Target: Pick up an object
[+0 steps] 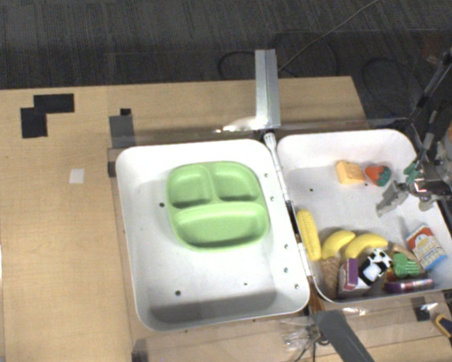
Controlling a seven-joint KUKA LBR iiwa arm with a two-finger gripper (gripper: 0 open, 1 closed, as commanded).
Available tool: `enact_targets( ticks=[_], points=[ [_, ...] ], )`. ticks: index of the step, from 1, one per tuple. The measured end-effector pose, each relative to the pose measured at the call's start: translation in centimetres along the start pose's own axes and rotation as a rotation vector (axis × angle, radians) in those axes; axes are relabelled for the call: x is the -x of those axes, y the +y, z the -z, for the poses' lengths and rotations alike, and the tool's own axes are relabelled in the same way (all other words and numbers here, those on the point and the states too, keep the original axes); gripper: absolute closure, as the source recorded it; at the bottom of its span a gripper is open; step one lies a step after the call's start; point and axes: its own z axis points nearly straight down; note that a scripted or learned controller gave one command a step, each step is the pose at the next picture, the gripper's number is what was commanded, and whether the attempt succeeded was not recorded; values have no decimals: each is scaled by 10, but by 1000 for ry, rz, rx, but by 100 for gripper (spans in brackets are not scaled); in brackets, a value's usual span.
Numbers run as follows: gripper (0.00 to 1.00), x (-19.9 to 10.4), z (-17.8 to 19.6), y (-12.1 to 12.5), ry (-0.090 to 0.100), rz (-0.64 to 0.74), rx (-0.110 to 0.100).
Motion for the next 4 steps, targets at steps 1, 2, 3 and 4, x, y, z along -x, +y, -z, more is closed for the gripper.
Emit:
enact_targets(
  ticks=[1, 2, 3, 4],
  points=[
    [0, -22, -19, 30, 0, 3, 1],
    [0, -14, -124, 131, -2, 3, 6],
    [100, -16, -104, 138, -4, 12, 24],
    [100, 15, -101, 144, -1, -174, 4]
  ],
)
